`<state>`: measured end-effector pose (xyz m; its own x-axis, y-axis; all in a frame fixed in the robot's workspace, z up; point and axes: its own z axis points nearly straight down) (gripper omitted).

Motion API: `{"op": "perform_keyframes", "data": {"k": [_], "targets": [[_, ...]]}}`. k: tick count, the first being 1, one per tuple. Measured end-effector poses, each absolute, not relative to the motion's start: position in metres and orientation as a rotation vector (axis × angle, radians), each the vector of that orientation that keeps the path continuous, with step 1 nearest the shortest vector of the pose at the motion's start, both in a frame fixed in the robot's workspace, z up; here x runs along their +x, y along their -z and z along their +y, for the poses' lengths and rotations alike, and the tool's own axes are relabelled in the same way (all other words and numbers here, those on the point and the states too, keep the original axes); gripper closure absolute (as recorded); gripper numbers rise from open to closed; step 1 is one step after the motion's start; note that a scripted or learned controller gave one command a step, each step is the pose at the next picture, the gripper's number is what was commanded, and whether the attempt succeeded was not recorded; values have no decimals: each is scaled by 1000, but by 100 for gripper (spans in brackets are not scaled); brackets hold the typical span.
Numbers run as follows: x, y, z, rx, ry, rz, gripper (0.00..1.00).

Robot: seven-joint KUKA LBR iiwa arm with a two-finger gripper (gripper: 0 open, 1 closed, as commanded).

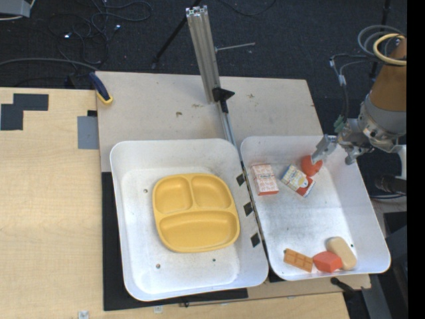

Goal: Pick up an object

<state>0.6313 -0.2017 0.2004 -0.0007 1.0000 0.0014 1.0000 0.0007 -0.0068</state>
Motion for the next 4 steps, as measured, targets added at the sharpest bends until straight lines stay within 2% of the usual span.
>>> {"op": "perform_keyframes", "data": {"k": [1, 2, 3, 4], "targets": [[631, -136, -203, -2216, -7, -2217, 0], [636, -108, -205, -2228, 8, -2231, 0], [637, -118, -204, -2228, 15, -2230, 100], [639, -167, -195, -2221, 3, -2226, 100]]}}
